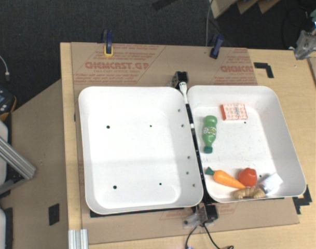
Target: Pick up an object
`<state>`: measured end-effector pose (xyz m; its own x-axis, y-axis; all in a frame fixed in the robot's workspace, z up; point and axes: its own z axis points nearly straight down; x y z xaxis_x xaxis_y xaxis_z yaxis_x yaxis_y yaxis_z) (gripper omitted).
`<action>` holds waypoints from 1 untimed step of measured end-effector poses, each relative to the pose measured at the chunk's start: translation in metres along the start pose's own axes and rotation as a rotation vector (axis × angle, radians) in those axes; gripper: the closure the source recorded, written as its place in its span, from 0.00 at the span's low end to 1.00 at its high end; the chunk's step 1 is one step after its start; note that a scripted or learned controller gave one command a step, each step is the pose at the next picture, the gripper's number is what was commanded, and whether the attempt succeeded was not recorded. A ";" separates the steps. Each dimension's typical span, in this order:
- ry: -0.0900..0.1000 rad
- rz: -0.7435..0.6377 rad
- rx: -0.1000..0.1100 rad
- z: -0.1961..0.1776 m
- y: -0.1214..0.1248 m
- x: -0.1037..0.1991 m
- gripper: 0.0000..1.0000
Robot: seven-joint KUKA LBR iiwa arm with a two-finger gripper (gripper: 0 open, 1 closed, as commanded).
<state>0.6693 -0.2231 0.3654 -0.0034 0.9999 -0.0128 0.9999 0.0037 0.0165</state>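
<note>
The right bin (274,118) holds several items. A green toy bottle (209,133) lies near its left wall. A pink patterned box (234,111) lies flat toward the back. Along the front wall lie an orange carrot (225,178), a red round fruit (247,176), a tan ginger-like root (249,193) and a small white piece (272,183). The fruit, the root and the white piece are crowded together. A grey metal part that looks like my gripper (304,41) is at the far right edge, beyond the bench's back right corner and well away from the items.
The left bin (137,149) stands beside the right one, and a black strip (191,134) runs between them. Both rest on a brown cardboard sheet (147,61) held at the back by two clamps (108,43). A metal rail (12,154) crosses at the far left.
</note>
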 end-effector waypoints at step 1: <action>-0.004 -0.001 -0.004 -0.011 0.001 0.000 1.00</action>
<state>0.6702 -0.2226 0.3764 -0.0048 0.9999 -0.0166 0.9998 0.0051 0.0210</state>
